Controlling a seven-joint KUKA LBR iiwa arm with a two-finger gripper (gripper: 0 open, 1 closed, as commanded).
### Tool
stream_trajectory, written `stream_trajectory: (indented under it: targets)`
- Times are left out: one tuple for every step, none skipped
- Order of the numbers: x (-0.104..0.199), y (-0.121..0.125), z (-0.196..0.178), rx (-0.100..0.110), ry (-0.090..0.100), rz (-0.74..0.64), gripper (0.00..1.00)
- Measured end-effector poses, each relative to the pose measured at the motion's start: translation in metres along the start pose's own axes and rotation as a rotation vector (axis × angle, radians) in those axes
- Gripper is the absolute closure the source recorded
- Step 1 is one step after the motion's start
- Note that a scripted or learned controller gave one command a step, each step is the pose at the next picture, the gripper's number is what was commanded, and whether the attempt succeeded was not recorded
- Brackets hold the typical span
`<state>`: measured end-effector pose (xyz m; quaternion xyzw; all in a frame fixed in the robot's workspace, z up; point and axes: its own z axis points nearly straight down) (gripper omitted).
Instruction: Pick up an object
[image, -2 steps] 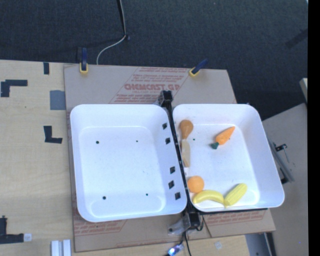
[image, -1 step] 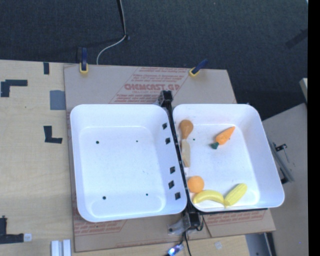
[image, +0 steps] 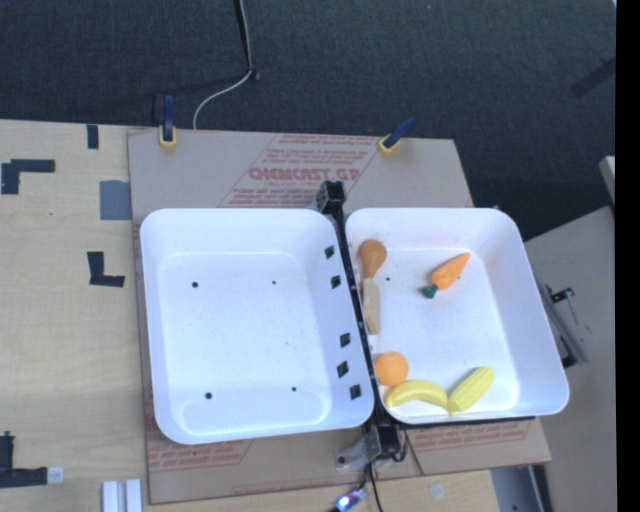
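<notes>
The right bin (image: 500, 300) holds several toy foods. An orange carrot with a green tip (image: 447, 272) lies toward its back. A tan pear-shaped piece (image: 371, 255) rests by the left wall, with a pale stick-like piece (image: 371, 307) just in front of it. Along the front wall sit an orange ball (image: 391, 367), a yellow banana (image: 416, 395) and a yellow corn cob (image: 471, 388), close together.
The left bin (image: 240, 400) stands beside the right one, joined by a black clipped divider (image: 345, 300). Both rest on a cardboard sheet (image: 300, 175) held by clamps (image: 166, 132) at the back. A white cable (image: 225, 90) trails behind.
</notes>
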<state>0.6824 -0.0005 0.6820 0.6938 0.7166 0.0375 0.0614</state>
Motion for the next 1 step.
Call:
stream_trajectory:
  targets:
    - [0.0002,0.0041,-0.0099,-0.031,-0.004,-0.004,1.0]
